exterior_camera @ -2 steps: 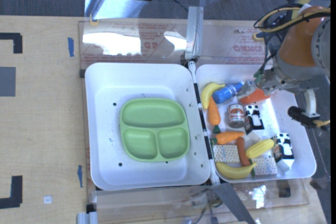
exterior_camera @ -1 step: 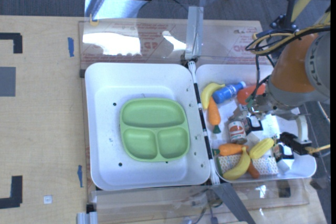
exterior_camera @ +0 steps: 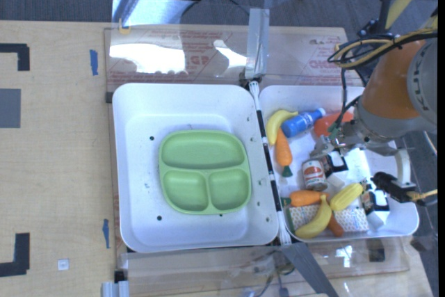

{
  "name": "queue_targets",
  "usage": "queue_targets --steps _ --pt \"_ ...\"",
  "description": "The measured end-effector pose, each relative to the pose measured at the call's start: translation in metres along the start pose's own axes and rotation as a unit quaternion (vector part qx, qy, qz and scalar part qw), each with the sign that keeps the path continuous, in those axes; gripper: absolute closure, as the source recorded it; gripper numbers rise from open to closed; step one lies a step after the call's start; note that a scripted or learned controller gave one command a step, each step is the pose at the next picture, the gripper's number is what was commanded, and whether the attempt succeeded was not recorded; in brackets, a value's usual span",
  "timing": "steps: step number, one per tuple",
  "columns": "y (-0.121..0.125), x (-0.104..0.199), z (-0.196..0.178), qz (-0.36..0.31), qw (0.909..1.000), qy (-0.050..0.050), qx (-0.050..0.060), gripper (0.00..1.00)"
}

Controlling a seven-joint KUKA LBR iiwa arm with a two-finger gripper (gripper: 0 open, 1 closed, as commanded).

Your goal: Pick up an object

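Overhead: wooden bench (exterior_camera: 49,170), grey carpet behind. Gripper (exterior_camera: 332,149) low in right bin (exterior_camera: 407,219) above small can (exterior_camera: 314,175); finger opening indiscernible. Left bin (exterior_camera: 132,149) holds green divided tray (exterior_camera: 205,171).

Matt green plastic tray (exterior_camera: 204,171); glossy white bins (exterior_camera: 132,115); wooden bench (exterior_camera: 55,149).

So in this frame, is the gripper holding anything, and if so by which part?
Cannot be told: the gripper sits low in the right bin near the small can, but no object is visibly in its grasp.
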State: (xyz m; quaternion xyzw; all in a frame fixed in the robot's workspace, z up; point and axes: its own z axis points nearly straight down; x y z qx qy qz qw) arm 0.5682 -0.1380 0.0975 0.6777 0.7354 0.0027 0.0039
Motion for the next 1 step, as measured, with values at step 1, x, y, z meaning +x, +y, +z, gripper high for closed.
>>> queue_targets --steps 1 --pt "0.0034 0.0689 -0.1316 0.038 0.9993 0.001 0.005 1.0"
